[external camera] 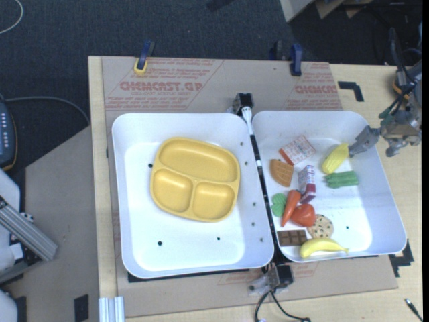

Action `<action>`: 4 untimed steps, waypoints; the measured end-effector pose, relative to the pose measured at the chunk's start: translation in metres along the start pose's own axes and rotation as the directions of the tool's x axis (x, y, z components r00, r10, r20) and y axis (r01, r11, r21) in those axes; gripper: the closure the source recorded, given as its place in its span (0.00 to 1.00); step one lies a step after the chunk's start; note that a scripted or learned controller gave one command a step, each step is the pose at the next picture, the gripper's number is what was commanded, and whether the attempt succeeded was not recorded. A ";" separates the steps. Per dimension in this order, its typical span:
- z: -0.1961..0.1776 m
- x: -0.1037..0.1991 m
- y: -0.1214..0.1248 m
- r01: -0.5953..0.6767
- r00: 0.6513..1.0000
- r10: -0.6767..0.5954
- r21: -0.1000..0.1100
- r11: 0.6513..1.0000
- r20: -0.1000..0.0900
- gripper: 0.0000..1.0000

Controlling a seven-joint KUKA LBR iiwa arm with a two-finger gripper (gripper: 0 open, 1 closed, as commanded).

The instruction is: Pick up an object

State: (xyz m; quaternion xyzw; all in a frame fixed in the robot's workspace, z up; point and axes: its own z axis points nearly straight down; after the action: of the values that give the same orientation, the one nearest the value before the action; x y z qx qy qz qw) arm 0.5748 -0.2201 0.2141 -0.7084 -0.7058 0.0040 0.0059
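The pincer (pixel 365 141) is seen at the right bin's (pixel 375 230) far right rim, just beside a glossy yellow corn cob (pixel 335 157); whether it is open or closed cannot be told. A smooth three-compartment yellow plate (pixel 195 178) lies in the left bin (pixel 134 247).

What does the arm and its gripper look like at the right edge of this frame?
A small grey metal gripper with a light, angular finger leads back to a blocky grey wrist. Dark cables with a yellowish strand loop above it. No markings are legible.
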 end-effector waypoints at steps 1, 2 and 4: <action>-0.009 0.001 0.003 0.004 1.000 -0.004 -0.015 1.000 0.004 0.00; 0.055 0.002 0.003 0.003 1.000 -0.003 -0.008 1.000 0.000 0.00; 0.129 0.005 0.005 0.006 1.000 -0.006 -0.012 1.000 -0.004 0.00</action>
State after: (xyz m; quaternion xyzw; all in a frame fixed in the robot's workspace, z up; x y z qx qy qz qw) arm 0.5782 -0.2143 0.0852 -0.7063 -0.7079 -0.0016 0.0033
